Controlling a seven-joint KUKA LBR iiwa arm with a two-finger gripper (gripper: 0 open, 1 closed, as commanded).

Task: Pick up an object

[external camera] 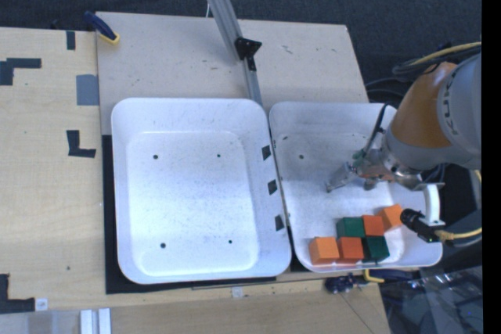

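Grey and slender, our gripper [338, 184] hangs over the right bin [313, 129]; whether it is clenched or released we cannot tell. Orange and green blocks [356, 238] lie clustered toward the bin's near corner, apart from it, nothing grasped.

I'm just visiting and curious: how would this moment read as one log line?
arm: over right bin | gripper: above bare floor | blocks: orange and green, near corner, untouched

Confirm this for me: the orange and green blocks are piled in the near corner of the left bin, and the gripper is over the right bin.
Not quite. The camera view shows the orange and green blocks in the right bin, not the left bin. The gripper is over the right bin, as stated.
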